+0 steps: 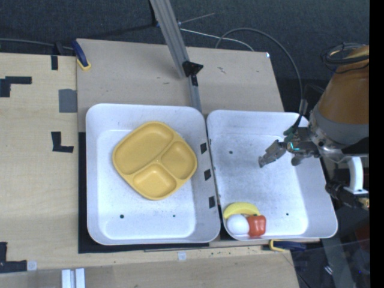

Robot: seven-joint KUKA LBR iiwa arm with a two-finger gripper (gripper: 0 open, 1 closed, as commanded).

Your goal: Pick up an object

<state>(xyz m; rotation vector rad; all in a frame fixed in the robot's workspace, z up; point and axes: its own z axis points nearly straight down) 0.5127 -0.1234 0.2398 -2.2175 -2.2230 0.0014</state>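
Observation:
In the right bin (300, 122) my gripper (270, 153) hangs over the bin's bare middle, reaching in from the right, with nothing visibly between its fingers. At the bin's front left corner lie a yellow banana-like piece (240, 209), a white egg-shaped ball (238, 224) and a small red pepper-like object (257, 225), bunched together. They sit well below and left of the gripper. A yellow three-compartment plate (155, 159) lies in the left bin (99, 179).
A grey metal pole (172, 32) slants down from the top to the seam between the bins. Cables (252, 38) loop behind the right bin. Tan bench surface (36, 161) extends to the left.

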